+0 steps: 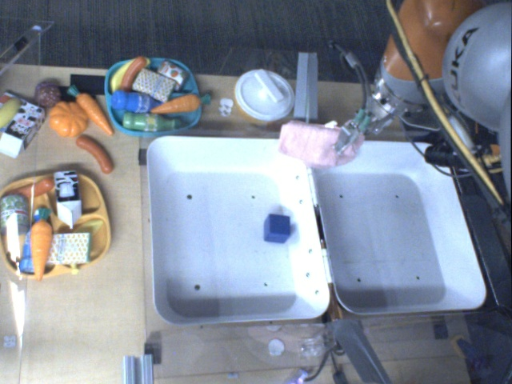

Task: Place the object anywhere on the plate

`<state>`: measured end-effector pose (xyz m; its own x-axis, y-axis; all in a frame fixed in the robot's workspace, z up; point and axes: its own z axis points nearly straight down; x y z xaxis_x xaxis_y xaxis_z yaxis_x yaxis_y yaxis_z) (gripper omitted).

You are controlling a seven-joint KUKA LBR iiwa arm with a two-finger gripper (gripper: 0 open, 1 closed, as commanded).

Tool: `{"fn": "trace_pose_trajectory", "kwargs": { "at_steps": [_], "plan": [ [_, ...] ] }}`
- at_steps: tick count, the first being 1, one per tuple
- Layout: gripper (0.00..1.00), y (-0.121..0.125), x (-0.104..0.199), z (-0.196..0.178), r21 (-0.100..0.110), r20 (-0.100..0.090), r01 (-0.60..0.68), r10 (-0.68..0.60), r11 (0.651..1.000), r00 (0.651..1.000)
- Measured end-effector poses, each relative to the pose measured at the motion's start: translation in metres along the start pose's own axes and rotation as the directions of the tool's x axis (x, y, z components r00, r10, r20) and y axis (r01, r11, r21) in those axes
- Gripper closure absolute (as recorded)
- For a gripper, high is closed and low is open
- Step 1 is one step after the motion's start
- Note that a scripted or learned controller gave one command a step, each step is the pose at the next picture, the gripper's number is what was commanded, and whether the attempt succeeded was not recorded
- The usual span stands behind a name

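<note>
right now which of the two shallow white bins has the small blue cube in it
The left white bin, the one nearer the toy food. The small blue cube sits on its floor, close to the divider; the right white bin lies on the arm's side.

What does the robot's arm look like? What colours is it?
The arm is rounded and grey, with a big orange band above the wrist and dark "KUKA" lettering on its shell. A yellowish cable and black cables run along it. Its end effector is small, metallic and greenish at the tip.
</note>
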<state>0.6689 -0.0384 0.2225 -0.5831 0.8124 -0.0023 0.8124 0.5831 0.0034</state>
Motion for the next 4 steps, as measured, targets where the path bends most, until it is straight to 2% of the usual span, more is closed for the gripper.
{"fn": "trace_pose_trajectory", "kwargs": {
  "at_steps": [1,2,3,4],
  "plan": [
    [1.0,0.002,0.0,-0.002,0.0,0.0,0.004,-0.004,1.0,1.0],
    [1.0,0.015,0.056,-0.012,-0.001,0.0,0.397,-0.397,0.918,0.918],
    [1.0,0.028,0.112,-0.017,-0.002,0.0,0.724,-0.724,0.69,0.69],
    [1.0,0.033,0.159,-0.02,-0.003,0.0,0.813,-0.813,0.583,0.583]
  ]
}}
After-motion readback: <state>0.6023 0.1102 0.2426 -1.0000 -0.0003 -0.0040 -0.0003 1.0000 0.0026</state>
